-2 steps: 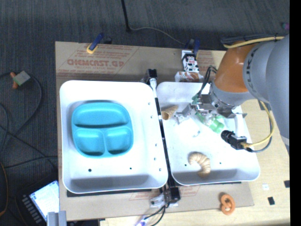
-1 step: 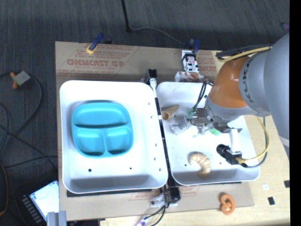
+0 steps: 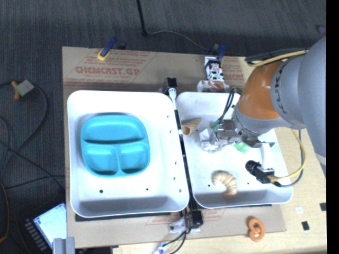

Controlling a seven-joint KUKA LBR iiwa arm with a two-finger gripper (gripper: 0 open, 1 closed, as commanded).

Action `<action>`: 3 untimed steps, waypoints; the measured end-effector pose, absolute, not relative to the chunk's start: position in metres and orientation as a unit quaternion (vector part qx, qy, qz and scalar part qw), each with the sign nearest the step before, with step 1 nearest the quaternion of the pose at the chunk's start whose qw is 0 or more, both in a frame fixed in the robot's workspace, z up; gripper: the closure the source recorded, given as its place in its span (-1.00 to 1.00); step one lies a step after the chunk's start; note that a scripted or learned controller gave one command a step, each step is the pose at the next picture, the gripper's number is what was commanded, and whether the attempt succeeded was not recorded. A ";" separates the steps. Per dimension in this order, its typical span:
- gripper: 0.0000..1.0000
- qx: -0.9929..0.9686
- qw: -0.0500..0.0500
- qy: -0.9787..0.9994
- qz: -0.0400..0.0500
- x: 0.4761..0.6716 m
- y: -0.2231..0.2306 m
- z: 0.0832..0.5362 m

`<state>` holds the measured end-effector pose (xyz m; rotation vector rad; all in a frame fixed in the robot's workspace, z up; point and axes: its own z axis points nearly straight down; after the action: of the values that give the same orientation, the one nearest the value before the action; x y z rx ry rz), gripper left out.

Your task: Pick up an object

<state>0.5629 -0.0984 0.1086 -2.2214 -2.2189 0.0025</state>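
Over the right bin [image 3: 204,192], the tool [image 3: 224,132] is poised at a crumpled clear wrapper [image 3: 207,141], its opening untellable, so approach is judged in hand and a centred closing is needed.

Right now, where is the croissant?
In the camera view, the croissant lies in the right bin, near its lower wall, below the small green piece and well apart from the cone.

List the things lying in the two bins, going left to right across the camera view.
blue divided tray → tan cone → croissant
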 end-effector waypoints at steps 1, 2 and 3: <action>1.00 -0.708 -0.002 -0.707 0.001 0.626 -0.226 0.163; 1.00 -0.706 -0.001 -0.708 -0.001 0.669 -0.150 0.191; 1.00 -0.707 0.000 -0.707 0.000 0.543 -0.132 0.254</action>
<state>0.5434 -0.1320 0.2542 -2.2226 -2.2212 0.0009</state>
